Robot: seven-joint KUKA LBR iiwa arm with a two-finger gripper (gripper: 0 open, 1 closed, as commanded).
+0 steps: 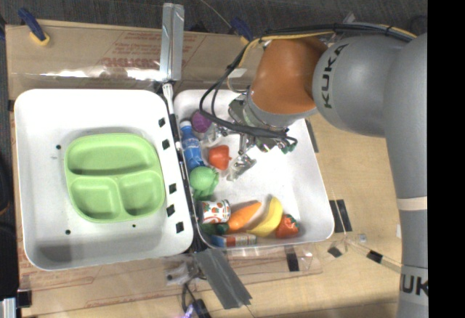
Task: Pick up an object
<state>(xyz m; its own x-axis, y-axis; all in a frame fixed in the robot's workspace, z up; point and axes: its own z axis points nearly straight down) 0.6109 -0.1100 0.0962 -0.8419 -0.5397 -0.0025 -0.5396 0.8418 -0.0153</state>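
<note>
My gripper (240, 159) hangs low inside the right bin (309, 189), just right of a red tomato-like ball (219, 157). Nothing shows between its fingers. A green ball (203, 180) lies below the red one, and a blue bottle (191, 149) lies along the bin's left wall. A purple piece (200, 121) sits at the top left corner. Along the front of the bin lie a small can (214, 211), an orange carrot (245, 214), a yellow banana (270, 216) and a red piece (288, 226). The arm's orange band and wrist hide the bin's far part.
The left bin (36, 164) holds a green divided tray (114, 176). A metal divider (171, 41) stands between the bins at the back. Cables loop around the wrist. Bare white floor lies in the right half of the right bin.
</note>
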